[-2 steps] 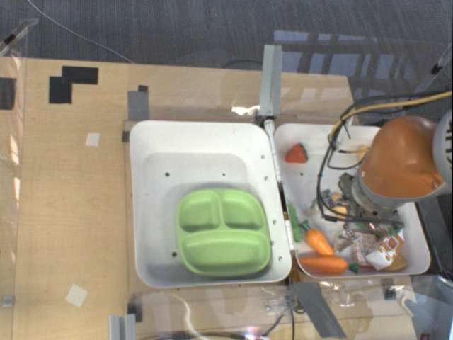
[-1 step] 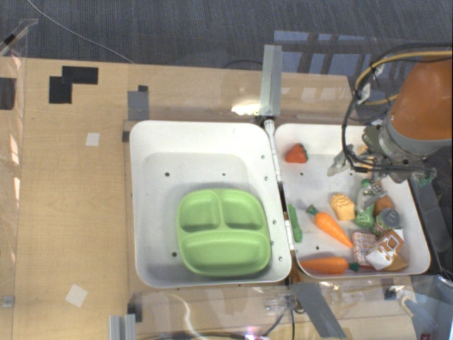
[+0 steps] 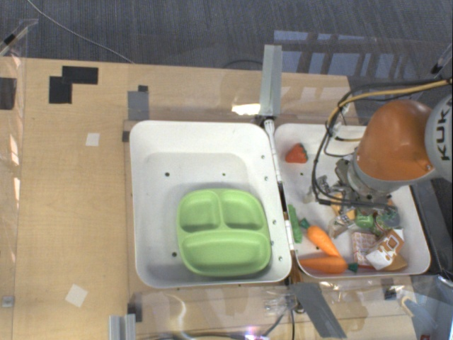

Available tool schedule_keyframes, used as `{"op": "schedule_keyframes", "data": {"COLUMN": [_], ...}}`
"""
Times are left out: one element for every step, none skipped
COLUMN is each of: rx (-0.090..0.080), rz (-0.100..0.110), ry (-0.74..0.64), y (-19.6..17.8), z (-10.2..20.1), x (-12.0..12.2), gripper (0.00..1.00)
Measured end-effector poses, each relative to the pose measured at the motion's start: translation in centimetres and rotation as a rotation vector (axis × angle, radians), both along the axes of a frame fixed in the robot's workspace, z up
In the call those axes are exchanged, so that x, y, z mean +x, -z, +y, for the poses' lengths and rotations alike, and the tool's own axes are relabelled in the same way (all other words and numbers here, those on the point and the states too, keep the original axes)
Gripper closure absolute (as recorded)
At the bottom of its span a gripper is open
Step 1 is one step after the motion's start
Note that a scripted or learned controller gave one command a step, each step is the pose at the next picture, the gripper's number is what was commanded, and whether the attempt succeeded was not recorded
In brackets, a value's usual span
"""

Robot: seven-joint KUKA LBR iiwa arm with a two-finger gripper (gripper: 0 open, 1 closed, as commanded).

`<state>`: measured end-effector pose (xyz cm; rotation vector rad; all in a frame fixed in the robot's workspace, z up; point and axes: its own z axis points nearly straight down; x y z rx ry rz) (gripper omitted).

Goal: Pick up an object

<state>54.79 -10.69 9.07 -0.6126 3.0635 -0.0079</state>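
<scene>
From above, a smooth green divided plate (image 3: 224,231) sat in the left bin (image 3: 152,190). In the right bin (image 3: 419,250), the glossy orange carrot (image 3: 323,240) lay amid small clutter. The arm's bulk hid the claw (image 3: 356,217); its grip could not be told.

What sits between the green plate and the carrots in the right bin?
In the camera view, the two bins' adjoining white rims separate the green plate from the carrots, with a small green piece just inside the right bin.

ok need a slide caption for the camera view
Arm reaching into right bin of toy food; green plate sits in left bin.
</scene>
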Motion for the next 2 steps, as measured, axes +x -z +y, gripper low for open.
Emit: {"op": "schedule_keyframes", "data": {"rx": [-0.002, -0.002], "rz": [-0.012, -0.040], "ry": [0.074, 0.067], "y": [-0.1, -1.5], "z": [1.7, 1.9], "x": [-4.3, -3.5], "gripper": [0.00, 1.00]}}
